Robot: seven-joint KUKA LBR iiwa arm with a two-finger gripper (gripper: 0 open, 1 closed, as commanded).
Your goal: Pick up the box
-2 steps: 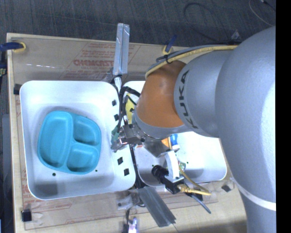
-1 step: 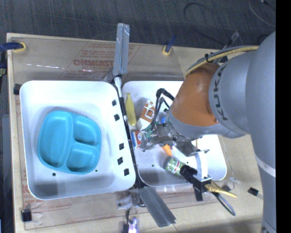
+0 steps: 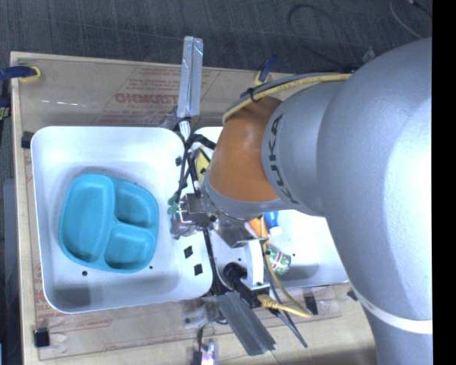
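My arm's orange band (image 3: 243, 162) and grey body cover most of the right bin (image 3: 319, 268). The gripper (image 3: 188, 220) reaches down by the wall between the two bins, and the wrist hides its tip. No box can be made out with certainty. A yellow item (image 3: 202, 158) peeks out at the arm's upper left. An orange and blue item (image 3: 263, 223) and a green and white item (image 3: 278, 261) show under the arm's lower edge.
The left bin (image 3: 53, 147) holds a blue divided tray (image 3: 108, 221). A metal post (image 3: 190, 74) stands behind the bins. Cables and a black bracket (image 3: 247, 322) hang near the front edge of the bench.
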